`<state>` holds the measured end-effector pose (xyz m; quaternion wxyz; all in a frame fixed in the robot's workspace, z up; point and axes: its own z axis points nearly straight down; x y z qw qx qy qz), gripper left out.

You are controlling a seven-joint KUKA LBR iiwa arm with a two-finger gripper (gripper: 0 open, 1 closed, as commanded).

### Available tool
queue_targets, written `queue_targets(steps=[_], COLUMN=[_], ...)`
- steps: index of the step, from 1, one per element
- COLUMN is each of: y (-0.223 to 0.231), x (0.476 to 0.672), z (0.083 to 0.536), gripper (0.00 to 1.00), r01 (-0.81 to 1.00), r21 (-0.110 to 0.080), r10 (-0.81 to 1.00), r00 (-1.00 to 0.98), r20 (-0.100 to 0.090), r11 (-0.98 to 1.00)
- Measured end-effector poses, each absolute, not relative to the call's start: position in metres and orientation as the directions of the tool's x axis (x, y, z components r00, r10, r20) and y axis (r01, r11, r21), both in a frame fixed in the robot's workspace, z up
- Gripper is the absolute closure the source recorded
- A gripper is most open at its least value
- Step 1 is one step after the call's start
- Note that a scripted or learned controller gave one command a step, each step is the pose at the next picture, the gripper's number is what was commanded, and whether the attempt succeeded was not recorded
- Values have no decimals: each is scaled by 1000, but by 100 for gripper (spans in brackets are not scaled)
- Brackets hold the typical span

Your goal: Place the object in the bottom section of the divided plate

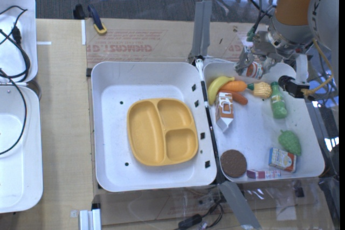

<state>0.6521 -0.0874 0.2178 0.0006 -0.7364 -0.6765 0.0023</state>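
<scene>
The yellow divided plate lies in the left bin, with one long section on its left and two smaller ones on its right. My gripper hangs over the far edge of the right bin. A small red-and-white bottle sits between its fingers, just above the banana and the carrot.
The right bin also holds a corn cob, a green bottle, a small carton, a brown cookie, a green leafy piece, a juice box and a pink bar. A metal divider stands between the bins.
</scene>
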Motion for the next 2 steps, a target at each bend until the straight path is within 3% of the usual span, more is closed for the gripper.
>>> queue_targets(steps=[1,2], y=[-8,59], x=[653,638], z=[190,200], gripper=[100,100], r01=[999,992], r21=[-4,-3], r10=[999,992], r00=[37,129], r20=[-1,-1], r11=[-37,-129])
